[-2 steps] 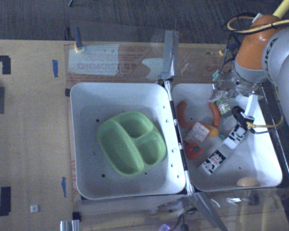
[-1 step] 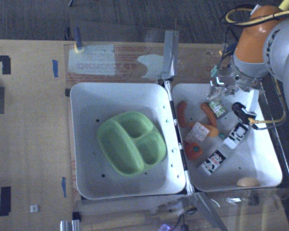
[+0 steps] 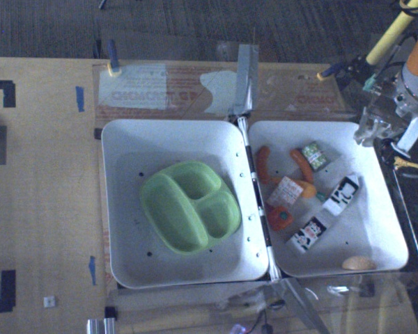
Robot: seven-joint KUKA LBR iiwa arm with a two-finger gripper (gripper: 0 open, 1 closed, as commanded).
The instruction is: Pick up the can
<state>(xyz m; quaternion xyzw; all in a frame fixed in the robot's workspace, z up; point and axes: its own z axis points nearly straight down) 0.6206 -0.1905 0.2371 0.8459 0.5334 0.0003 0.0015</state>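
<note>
Your gripper [image 3: 373,127] sits over the upper right corner of the right bin [image 3: 390,214]; you cannot tell its state from here, as the metal there is blurred. The can [image 3: 314,156], small and green, lies at about nine o'clock from it, near the bin's top wall, tilted, with an orange sausage [image 3: 302,164] touching its left side. Bare floor lies to the can's right. At six o'clock from the can lie two cow-print cartons [image 3: 341,195], [image 3: 307,234]. The bin's left edge is crowded with a red sausage [image 3: 264,164], a white packet [image 3: 286,191] and a tomato [image 3: 280,218]. The left bin [image 3: 118,207] holds a green divided plate [image 3: 189,206].
</note>
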